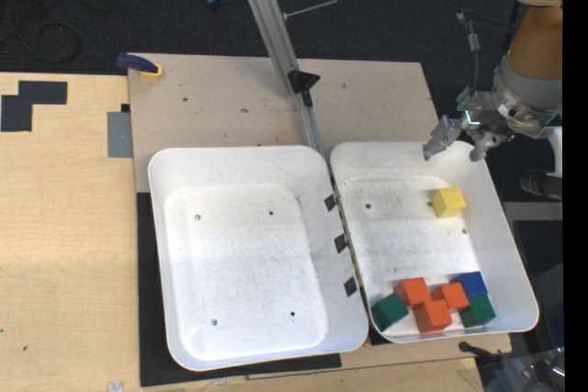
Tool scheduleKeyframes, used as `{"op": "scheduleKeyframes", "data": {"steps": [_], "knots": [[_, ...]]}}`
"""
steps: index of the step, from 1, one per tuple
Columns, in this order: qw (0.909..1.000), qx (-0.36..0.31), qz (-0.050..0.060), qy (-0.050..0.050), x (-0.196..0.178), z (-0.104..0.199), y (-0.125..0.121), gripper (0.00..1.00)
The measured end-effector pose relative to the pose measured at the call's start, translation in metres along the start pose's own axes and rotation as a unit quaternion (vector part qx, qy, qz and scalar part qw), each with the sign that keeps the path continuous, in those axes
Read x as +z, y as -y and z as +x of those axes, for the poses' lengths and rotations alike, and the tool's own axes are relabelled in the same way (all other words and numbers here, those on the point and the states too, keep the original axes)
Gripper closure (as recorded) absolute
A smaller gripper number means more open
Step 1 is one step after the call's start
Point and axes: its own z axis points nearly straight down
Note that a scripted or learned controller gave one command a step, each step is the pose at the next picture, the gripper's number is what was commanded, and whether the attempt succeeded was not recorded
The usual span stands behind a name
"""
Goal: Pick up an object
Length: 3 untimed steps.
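A yellow cube (447,201) lies alone in the upper right part of the right bin (418,162). Along that bin's near edge sits a cluster of blocks: orange ones (432,302), a blue one (472,284) and two green ones (390,311). My gripper (457,142) hovers over the right bin's far right corner, above and behind the yellow cube. Its two fingers are spread apart, with nothing between them.
The left bin (184,174) lies beside the right one, with black clips (339,242) along the shared edge. A slanted aluminium rail (271,23) rises behind the bins. A blue and yellow clamp (138,64) sits at the board's far left corner.
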Motion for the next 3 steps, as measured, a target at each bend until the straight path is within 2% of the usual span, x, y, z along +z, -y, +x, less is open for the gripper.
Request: {"op": "scheduleKeyframes", "data": {"steps": [1,3], "knots": [[1.0,-0.001,-0.002,0.001,-0.003,0.0,-0.001,0.0],[1.0,0.0,0.0,0.0,0.088,0.005,-0.002,0.0]]}}
